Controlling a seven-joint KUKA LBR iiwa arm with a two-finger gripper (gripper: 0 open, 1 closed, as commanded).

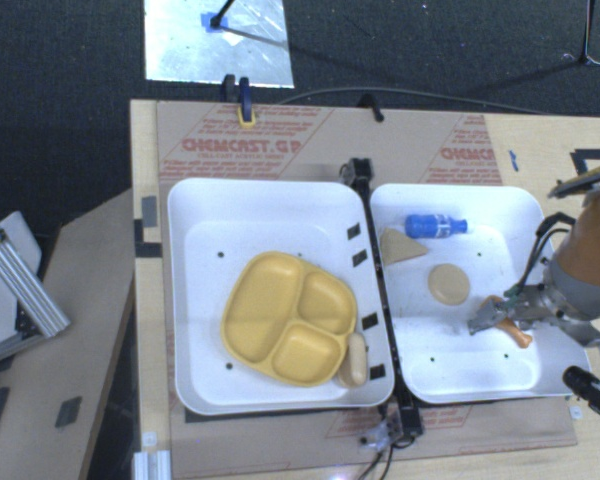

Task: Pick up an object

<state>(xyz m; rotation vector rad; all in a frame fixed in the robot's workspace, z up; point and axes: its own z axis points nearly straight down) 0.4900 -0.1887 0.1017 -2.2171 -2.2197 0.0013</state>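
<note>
The right bin (460, 378) holds a blue bottle (435, 226) lying on its side at the back, a tan wedge (400, 247) by the left wall, and a round beige disc (448, 284) in the middle. A small orange piece (520, 337) lies near the right wall. My gripper (487, 318) reaches in from the right, low over the bin floor, just right of and below the disc, with the orange piece right beside it. Whether it touches the orange piece is unclear.
The left bin (195, 268) carries a yellow divided tray (285, 318) with a beige oval piece (355, 358) against its right edge. Black clips (360, 173) run along the seam between the bins. A metal rail (15, 273) sticks in at the far left.
</note>
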